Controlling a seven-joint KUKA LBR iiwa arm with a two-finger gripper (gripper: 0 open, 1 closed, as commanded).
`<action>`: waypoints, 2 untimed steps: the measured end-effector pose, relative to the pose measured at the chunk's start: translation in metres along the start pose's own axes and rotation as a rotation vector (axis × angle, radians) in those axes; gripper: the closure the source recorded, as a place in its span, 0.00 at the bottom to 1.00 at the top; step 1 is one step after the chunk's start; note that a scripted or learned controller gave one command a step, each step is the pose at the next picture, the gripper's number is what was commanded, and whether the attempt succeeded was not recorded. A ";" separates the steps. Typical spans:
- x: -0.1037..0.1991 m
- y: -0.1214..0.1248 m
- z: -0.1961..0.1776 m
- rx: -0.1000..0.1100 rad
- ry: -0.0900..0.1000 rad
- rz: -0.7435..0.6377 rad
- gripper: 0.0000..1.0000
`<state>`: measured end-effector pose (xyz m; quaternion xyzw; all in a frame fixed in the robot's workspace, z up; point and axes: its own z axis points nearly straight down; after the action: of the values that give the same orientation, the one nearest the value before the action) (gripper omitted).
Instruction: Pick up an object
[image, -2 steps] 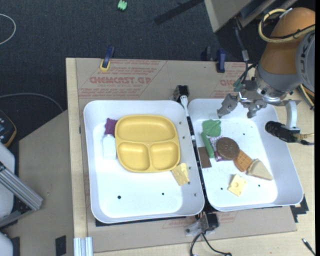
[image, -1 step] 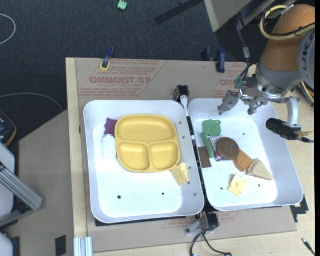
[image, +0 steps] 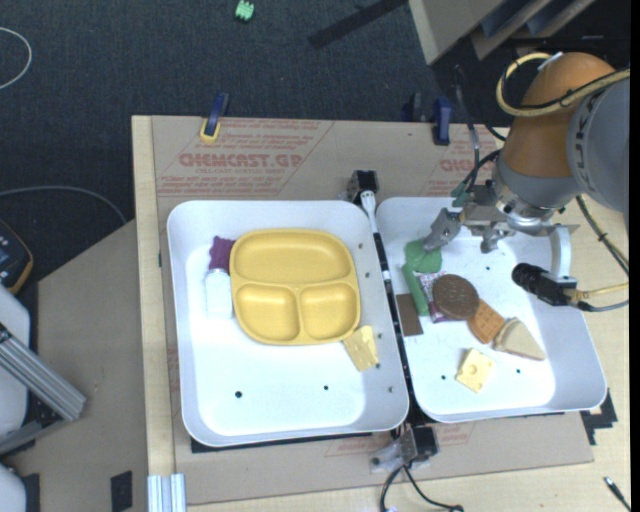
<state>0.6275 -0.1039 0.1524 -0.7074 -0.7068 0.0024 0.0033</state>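
1. You see a brown bench (image: 300, 145) on a dark floor. Two white bins sit on it: a left bin (image: 190, 340) and a right bin (image: 560, 375).
2. The left bin has a yellow tray (image: 295, 283). A purple thing (image: 220, 250) and a white thing (image: 217, 295) lie at its 9 o'clock. A small yellow bit (image: 362, 348) lies at its 5 o'clock.
3. The gripper (image: 440, 232) hangs over the top of the right bin. You cannot tell if anything is in it.
4. Right under it, at 7 o'clock, lies a green piece (image: 420, 270). This looks like the thing to pick. It seems light, maybe a bit soft. Take it across its thin sides.
5. From the green piece, a brown cookie (image: 455, 296) sits at 4 o'clock, flat and hard to pinch. A cone (image: 505, 332) lies past it. A cheese block (image: 474, 371) sits near the bin's 6 o'clock; it looks stiff and easy to grab.
6. A dark strip (image: 408, 313) lies by the green piece, so aim with care.
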 end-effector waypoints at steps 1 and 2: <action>-0.003 0.000 0.044 -0.001 0.000 0.000 0.00; -0.003 0.000 0.069 -0.005 0.000 0.000 0.00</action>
<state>0.6267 -0.1066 0.0839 -0.7073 -0.7069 0.0008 0.0013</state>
